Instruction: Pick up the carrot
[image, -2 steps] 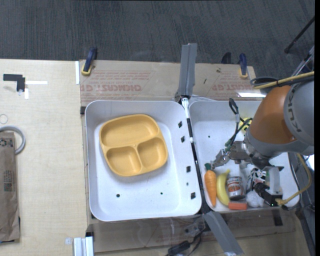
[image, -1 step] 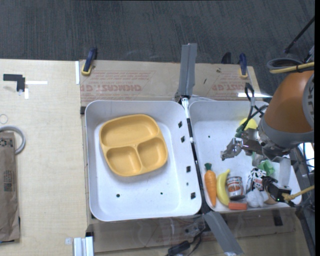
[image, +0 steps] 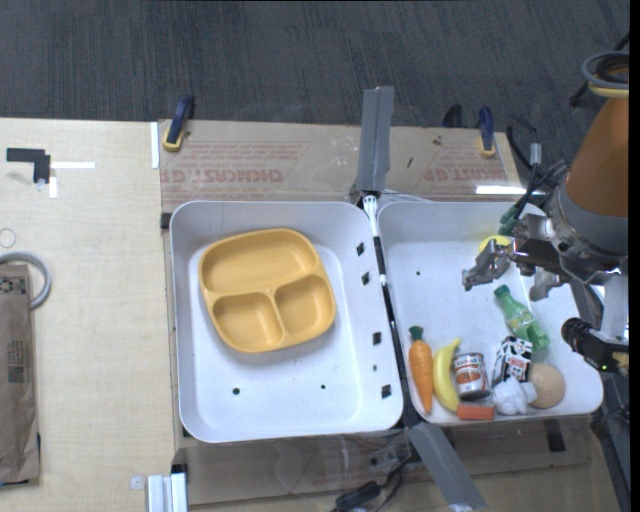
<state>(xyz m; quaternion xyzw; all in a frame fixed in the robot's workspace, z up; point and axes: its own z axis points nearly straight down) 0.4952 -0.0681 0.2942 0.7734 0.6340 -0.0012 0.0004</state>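
The carrot (image: 421, 372), orange with a green top, lies along the left front wall of the right bin (image: 430, 260), next to a banana (image: 446, 375). My gripper (image: 497, 268) hovers over the middle of the right bin, up and to the right of the carrot and well apart from it. Its fingers (image: 482, 270) stand open with nothing between them. The grey arm with its orange band (image: 605, 150) enters from the right.
A can (image: 469, 375), a small red item (image: 476, 411), a cow-patterned carton (image: 514, 358), a green bottle (image: 518, 313), a white wad and a tan ball (image: 545, 385) crowd the right bin's front. The left bin (image: 200, 390) holds a yellow divided plate (image: 266, 288).
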